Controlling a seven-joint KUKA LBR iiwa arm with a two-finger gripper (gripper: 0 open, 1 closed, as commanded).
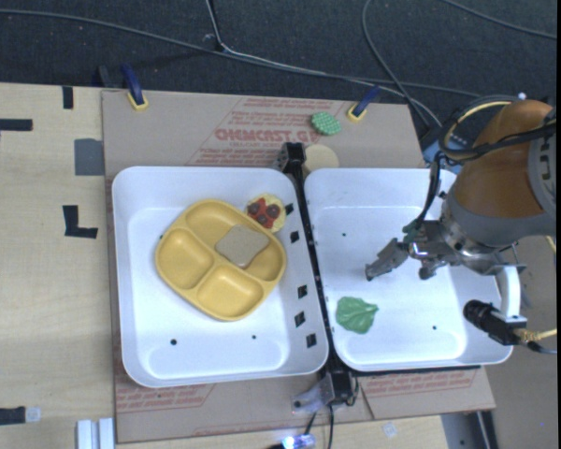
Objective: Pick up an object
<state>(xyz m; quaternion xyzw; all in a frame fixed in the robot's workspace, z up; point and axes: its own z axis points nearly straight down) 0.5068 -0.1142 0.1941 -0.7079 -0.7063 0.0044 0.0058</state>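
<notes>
Presently the gripper (385, 267), fingers apart and holding nothing, is hovering above the green leaf-shaped toy (356, 314), risking a closure short of it.

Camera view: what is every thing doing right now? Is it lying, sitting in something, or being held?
yellow plate: lying flat in the left bin.
grey square: resting on the yellow plate.
red and yellow toy: lying by the plate's top corner.
green leaf: lying flat in the right bin, not held.
hand: hovering above the right bin, holding nothing.
green dotted piece: lying on the cardboard outside the bins.
</notes>
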